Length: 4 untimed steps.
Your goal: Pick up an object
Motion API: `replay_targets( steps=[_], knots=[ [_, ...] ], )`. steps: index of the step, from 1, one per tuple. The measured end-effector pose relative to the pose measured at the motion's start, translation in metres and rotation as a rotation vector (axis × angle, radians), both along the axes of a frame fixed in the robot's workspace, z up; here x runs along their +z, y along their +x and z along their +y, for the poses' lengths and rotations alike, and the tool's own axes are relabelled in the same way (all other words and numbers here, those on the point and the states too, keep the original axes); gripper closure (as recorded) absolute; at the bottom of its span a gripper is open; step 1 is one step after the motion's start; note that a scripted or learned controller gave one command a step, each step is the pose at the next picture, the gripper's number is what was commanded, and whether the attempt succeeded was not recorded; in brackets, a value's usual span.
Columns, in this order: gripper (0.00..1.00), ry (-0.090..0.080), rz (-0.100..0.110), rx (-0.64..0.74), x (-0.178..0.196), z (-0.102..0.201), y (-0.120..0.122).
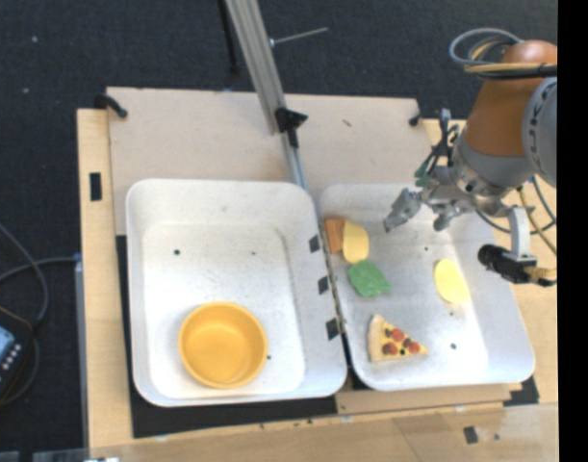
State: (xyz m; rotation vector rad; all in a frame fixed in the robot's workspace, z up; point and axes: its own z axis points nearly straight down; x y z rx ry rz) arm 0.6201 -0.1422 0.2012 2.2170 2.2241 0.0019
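I've got the claw (421,214) over the back part of the right bin (500,349), fingers spread apart, nothing between them. One fingertip (394,221) points down-left toward the bin floor, the other sits near the wrist side. I can't tell whether they touch the floor or hover above it. The arm (500,114) comes in from the right, orange band above the wrist.

Nearest to the claw: a yellow piece (356,243) just left and forward of it, touching an orange-brown piece (334,233) against the bin's left wall. In front of those lies a green piece (369,279), close to the yellow one; I can't say whether they touch. A second yellow piece (451,281) lies on the right side of the bin, apart from the rest. A pizza slice (392,340) is near the front, well clear of the claw.

Left bin (217,205) sits side by side with the right one. It holds a yellow bowl (223,344), upright, in the front part.

Both bins rest on the counter (197,128). A metal pole (258,51) slants up from behind the gap between them.
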Motion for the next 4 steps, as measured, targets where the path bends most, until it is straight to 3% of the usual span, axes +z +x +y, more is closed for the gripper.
replay_targets(
  steps=[1, 3, 4],
  knots=[
    [0.0, 0.0, 0.0, 0.0, 0.0, 0.0, 0.0],
    [0.0, -0.001, 0.002, -0.006, -0.092, 0.002, -0.005],
    [1.0, -0.001, -0.002, -0.009, -0.081, 0.001, -0.005]
  ],
)
